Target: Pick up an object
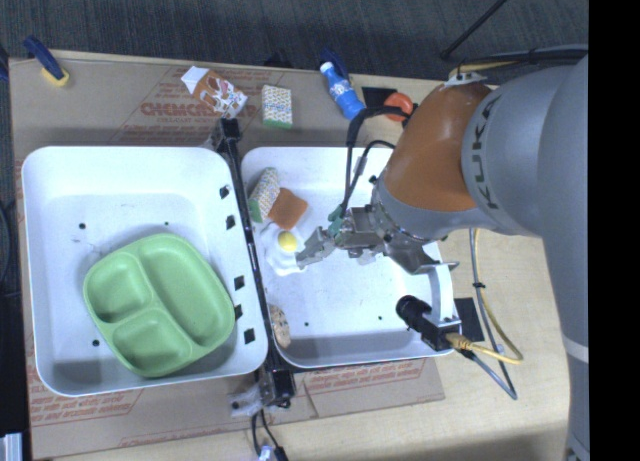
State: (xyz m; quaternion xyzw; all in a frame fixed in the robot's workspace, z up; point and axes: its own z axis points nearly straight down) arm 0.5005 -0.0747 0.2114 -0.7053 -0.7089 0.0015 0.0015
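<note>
Two shallow white plastic bins, side by side on a brown printed cardboard sheet over the bench.

Left bin: one item, a pale green moulded tray with rounded corners and three compartments, matte, lying flat in the lower half of the bin. Nothing in its compartments.

Right bin: cluster of small objects at its left side, centre of frame. One orange block, soft-looking and roughly square. One greenish printed packet touching the block's left edge. One small yellow ball just below the block, sitting on a white rounded piece. One tan speckled object at the lower left wall of the bin, partly hidden by the rim.

Gripper: metal, low over the right bin, tip just right of the yellow ball. Can't tell if the fingers are apart or together, and I can't make out anything between them. Grey arm with orange band covers the upper right of the bin.

Outside the bins, top edge of the cardboard: one crumpled red-white wrapper, one small printed green-white box, one blue bottle lying tilted. One blue-yellow clamp at upper left of the frame.
</note>
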